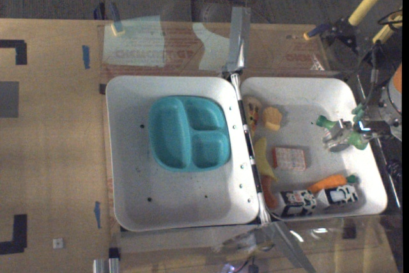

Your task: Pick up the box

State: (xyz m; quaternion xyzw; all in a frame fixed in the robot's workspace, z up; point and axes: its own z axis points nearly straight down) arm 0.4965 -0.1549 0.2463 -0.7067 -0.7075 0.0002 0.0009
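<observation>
The box [289, 158], pale with a reddish pattern, lies flat near the middle of the right bin [300, 87], untouched. The gripper [345, 135] hangs over that bin at about three o'clock from the box, near the bin's right wall and well apart from it; I cannot tell from here how its jaws stand, and nothing is between them.

Plenty could spoil a grab. A banana [262, 158] lies just beside the box at nine o'clock, so a jaw coming down on that side may land on the fruit or shove it. At five o'clock sits a carrot [331, 183], and below it two black-and-white cartons [317, 198] line the front wall, leaving little room to slide. The box also looks low and flat, so the jaws may close above it and slip off. The left bin [124, 156] holds a teal divided plate [189, 132], out of the way.
</observation>
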